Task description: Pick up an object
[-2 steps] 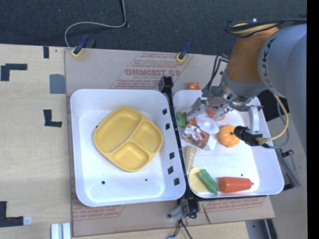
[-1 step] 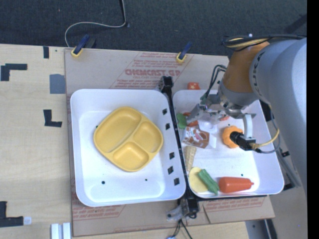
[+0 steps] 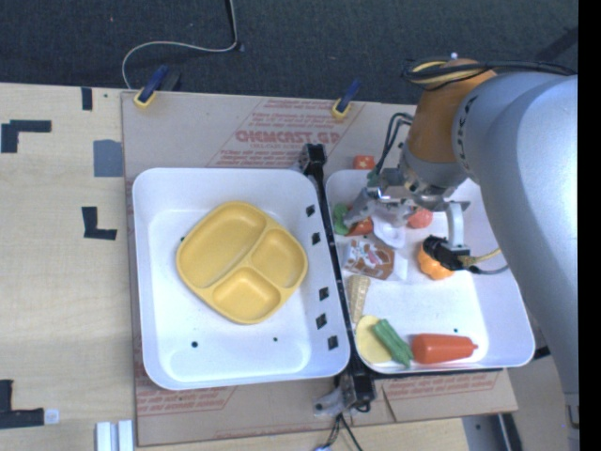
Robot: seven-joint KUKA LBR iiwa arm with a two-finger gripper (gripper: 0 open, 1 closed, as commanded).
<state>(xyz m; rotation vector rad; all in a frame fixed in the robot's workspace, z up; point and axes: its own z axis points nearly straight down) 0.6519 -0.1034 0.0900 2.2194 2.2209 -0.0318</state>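
The fingers (image 3: 390,198) sit low in the right bin (image 3: 502,308) among small food items; their state cannot be determined. A toy carrot (image 3: 443,348) lies at the near wall.

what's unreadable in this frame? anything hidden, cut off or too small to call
- Gripper, camera view: the wrist above covers it; open or shut, holding or not, can't be told.
- Small items under the gripper, near the green piece and red piece: cluttered and too small to identify.
- Right bin: its far right side is hidden by the arm.
- Yellow item at the near edge: partly covered by the green bean.
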